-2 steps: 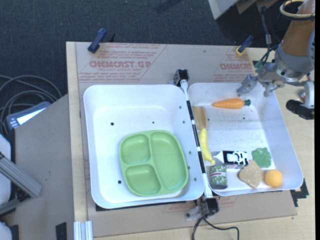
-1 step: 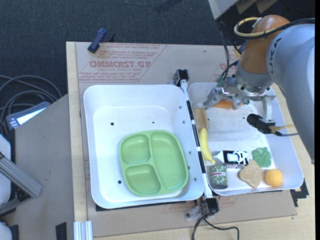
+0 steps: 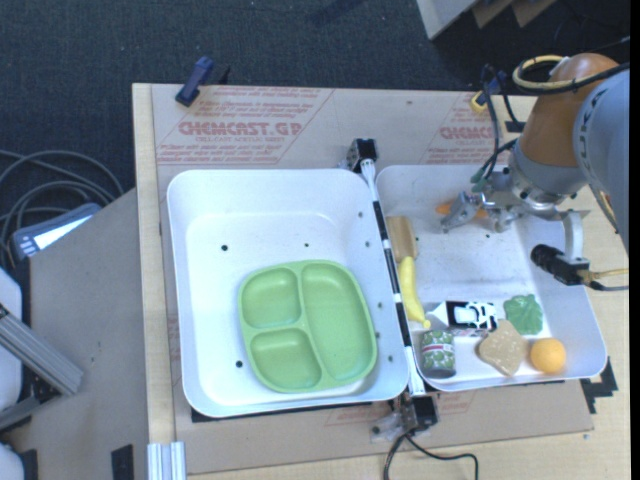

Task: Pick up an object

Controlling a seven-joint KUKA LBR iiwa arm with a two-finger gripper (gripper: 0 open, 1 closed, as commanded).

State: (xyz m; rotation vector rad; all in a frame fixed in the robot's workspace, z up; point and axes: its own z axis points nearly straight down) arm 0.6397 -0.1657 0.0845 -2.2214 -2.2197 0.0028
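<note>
Evidently the gripper (image 3: 478, 208) hung at the right bin's (image 3: 590, 313) far edge beside a small orange piece (image 3: 445, 207); whether its pincer was apart was unclear. Closing there risked missing that piece.

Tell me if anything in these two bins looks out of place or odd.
Nothing looks spilled or broken. The green divided plate lies slightly askew in the left bin. In the right bin, the banana rests against the dividing wall, and the other items crowd the near edge.
</note>
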